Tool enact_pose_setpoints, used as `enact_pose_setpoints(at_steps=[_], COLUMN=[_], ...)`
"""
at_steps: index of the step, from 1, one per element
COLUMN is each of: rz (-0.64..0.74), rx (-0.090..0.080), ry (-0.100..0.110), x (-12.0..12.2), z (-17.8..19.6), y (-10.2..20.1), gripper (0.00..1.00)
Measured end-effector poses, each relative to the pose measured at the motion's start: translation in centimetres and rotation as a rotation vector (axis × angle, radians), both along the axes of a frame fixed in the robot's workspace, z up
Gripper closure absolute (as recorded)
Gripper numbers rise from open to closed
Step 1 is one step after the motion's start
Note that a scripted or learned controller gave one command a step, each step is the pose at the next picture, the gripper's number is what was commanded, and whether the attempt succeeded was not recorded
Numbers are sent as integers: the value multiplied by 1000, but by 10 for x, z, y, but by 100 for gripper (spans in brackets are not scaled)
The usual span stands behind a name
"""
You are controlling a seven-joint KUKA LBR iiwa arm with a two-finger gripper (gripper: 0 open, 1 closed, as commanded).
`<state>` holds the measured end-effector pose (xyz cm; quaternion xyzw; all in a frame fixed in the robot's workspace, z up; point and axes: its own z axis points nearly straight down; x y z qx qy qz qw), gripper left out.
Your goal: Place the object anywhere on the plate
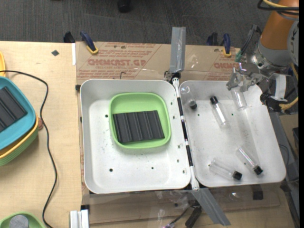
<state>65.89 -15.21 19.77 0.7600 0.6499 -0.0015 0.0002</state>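
With a clear plastic vial (239, 99) gripped upright in the hand (240, 82) over the right bin's far side, carry it left, high, and lower gently onto the green square plate (140, 120).

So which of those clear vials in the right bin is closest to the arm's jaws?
The capless clear vial at the right bin's top edge, directly under the gripper. The other vials have black caps and lie farther away: one mid-bin, two near the front.

Plate (139, 102) in left bin (95, 146) — three vials (218, 111) in right bin (270, 141), end effector (239, 82) over its far edge.
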Motion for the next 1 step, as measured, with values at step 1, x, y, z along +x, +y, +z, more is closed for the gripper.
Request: enact_pose_setpoints(at_steps=[1], rz=[-1], rx=[0], ry=[0], x=[0], z=[0], y=[0], gripper=[0])
